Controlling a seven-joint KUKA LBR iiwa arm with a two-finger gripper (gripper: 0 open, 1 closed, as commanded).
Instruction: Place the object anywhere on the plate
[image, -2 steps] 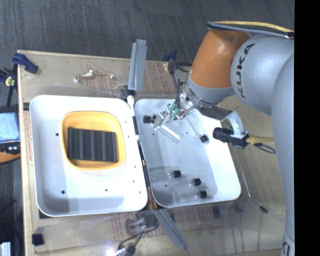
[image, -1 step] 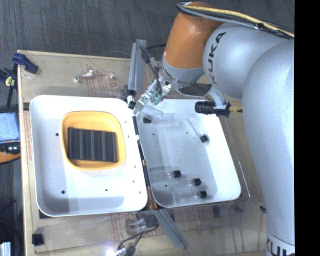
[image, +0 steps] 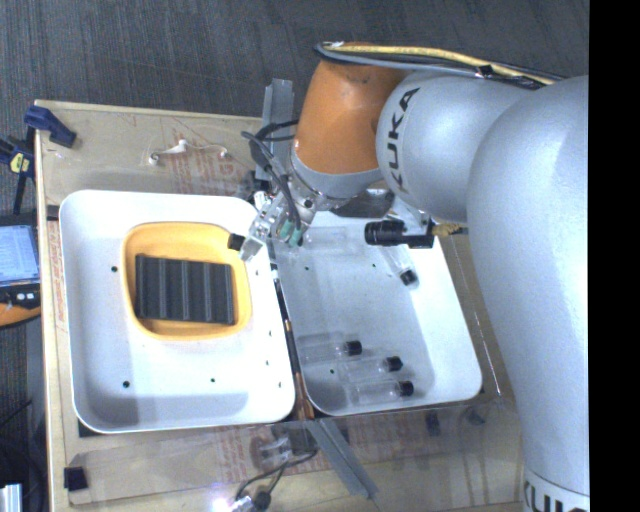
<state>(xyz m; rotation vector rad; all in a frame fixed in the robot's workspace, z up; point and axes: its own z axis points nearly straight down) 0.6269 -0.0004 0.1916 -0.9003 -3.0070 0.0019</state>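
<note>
Lower centre-right of the frame, we see three clear vials w/ black caps (image: 375, 365) lying in the right bin (image: 455, 340); a fourth (image: 407, 277) sits further up, near the arm. Left bin (image: 90, 330) holds the yellow plate (image: 140, 250) w/ a dark ribbed block (image: 185, 290) on it. Gripper (image: 268, 228) hangs at the plate's upper-right edge, over the bins' divide; we can't tell its state. Grey arm w/ orange band (image: 345, 125) blocks the upper right.

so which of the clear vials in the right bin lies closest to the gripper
The lone vial near the bin's upper part, just below the gripper; the other three cluster at the bottom.
</note>
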